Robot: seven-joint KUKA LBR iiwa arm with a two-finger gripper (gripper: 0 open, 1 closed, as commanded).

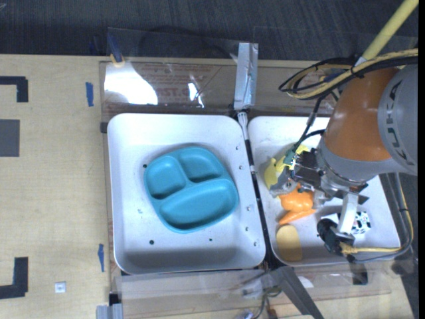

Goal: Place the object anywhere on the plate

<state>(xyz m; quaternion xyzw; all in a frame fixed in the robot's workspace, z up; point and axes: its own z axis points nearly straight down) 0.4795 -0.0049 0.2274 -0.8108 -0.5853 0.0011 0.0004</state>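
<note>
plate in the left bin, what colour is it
Blue, a sectioned plate, plain to see in the camera view.

A blue divided plate (191, 188) lies in the left white bin (126, 238). Over the right bin (264, 135), the arm (372, 121) hangs above an orange piece (297, 203), beside a yellow item (273, 173) and a tan one (288, 241).
</note>
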